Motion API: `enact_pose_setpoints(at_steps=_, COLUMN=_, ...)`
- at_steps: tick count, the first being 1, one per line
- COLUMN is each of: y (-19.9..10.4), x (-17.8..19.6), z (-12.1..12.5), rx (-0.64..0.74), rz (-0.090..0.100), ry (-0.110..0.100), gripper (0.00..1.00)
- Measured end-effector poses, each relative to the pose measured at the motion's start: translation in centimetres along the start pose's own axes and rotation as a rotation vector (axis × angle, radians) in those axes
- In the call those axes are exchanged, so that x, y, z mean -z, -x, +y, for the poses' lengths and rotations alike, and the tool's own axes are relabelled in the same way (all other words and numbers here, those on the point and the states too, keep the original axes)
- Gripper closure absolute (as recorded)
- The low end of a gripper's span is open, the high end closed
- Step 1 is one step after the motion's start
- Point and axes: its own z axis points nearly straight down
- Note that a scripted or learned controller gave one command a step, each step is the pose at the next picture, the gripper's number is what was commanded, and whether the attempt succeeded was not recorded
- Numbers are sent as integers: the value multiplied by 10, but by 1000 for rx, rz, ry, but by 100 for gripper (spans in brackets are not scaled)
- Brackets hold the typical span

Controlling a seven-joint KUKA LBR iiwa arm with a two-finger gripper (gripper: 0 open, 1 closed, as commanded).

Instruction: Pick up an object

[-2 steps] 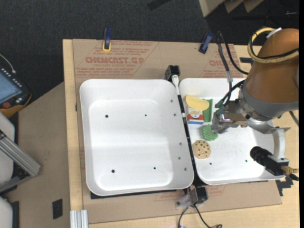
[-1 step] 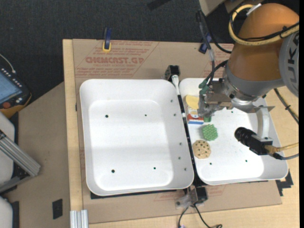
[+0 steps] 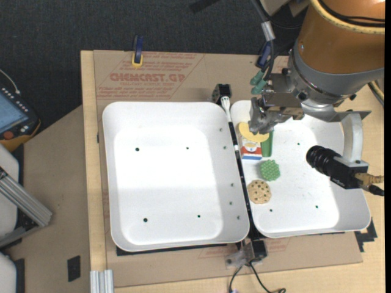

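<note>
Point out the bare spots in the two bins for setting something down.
The left bin has bare white floor from wall to wall. In the right bin, the near right floor is free. Its left strip by the divider is crowded: the hand, a small carton, a green piece and a cookie.

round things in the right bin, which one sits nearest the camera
The tan round cookie with dark chips; the green bumpy round piece and the yellow disc lie farther back.

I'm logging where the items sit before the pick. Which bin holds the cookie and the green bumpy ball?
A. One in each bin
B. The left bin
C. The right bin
C: the cookie and green bumpy ball both lie in the right bin, near its left wall, below the tool.
</note>
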Motion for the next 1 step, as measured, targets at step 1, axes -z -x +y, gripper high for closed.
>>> enact_pose_setpoints(at_steps=1, y=-63, x=71, z=2, rx=-3, rz=-1, ry=-5, gripper=100)
